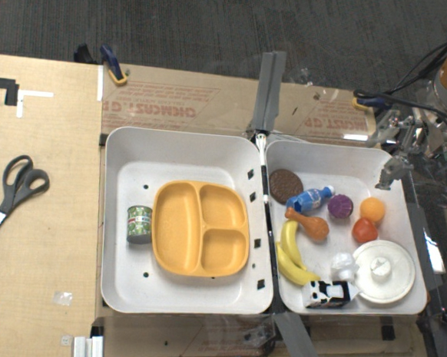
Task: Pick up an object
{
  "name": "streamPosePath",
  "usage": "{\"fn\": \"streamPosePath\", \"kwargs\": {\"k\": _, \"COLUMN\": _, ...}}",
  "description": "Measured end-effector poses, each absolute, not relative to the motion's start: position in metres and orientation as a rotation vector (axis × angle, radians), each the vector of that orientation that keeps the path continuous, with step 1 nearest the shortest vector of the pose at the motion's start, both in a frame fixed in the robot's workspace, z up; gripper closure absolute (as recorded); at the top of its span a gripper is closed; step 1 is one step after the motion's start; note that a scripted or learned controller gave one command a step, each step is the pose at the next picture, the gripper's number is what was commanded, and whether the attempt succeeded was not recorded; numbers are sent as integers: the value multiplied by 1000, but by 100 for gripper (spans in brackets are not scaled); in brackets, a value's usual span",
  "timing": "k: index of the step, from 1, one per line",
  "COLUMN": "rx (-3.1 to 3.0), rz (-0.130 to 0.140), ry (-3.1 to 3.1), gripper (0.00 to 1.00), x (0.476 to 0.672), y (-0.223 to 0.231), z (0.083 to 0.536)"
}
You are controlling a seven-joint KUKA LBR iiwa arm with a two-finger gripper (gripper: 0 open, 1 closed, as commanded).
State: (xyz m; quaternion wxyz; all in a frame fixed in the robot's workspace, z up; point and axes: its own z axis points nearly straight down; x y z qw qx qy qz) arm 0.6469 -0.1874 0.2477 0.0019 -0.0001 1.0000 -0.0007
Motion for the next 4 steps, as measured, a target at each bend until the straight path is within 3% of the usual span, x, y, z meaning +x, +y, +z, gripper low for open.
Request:
{"fn": "streamPosePath", "kwargs": {"k": 1, "rx": 144, "rz": -3, "ry": 3131, "gripper": 0, "x": 648, "y": -222, "z": 95}}
{"fn": "streamPosePath", "kwargs": {"k": 2, "rx": 317, "rz": -1, "ry": 3121, "gripper": 0, "x": 624, "y": -220, "z": 94}}
{"fn": "streamPosePath", "kwargs": {"k": 3, "rx": 624, "rz": 0, "ry": 3076, "gripper": 0, "x": 585, "y": -192, "z": 93}}
{"fn": "streamPosePath", "kwargs": {"k": 4, "rx": 953, "rz": -1, "ry": 2990, "gripper": 0, "x": 622, "y": -103, "z": 92}}
